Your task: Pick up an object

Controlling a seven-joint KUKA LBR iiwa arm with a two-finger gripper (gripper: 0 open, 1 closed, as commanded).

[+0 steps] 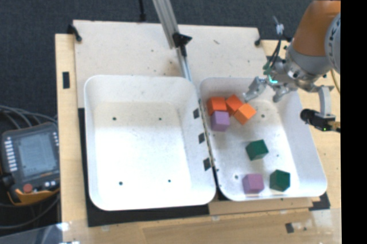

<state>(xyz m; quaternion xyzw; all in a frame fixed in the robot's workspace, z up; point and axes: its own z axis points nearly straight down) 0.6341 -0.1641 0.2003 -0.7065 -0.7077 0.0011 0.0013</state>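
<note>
Front purple block [253, 183]: it is seen at the near edge of the right bin [301, 140], just beside a green block [280, 180]. It looks small, hard and light. It could be held by two flat sides, but the green one is close on one side.

Middle green block [257, 149]: it is seen alone in the middle of the bin, apart from the others. It looks the easiest to take, as there is room on every side. A slip is not likely if flat sides are squeezed.

Far bunch: two orange blocks [217, 104] and [233, 103], a third tilted orange block [245, 113] and a purple block [221, 121] are packed together and touching. Little room is left there for fingers.

Left bin [143, 140]: no blocks are seen in it.

Gripper [268, 90]: it is seen over the far right corner of the right bin, near the orange bunch. The fingers are spread apart and nothing is held between them.

Best guess: the blocks are stiff and not easily broken, so a firm squeeze should be safe.
</note>
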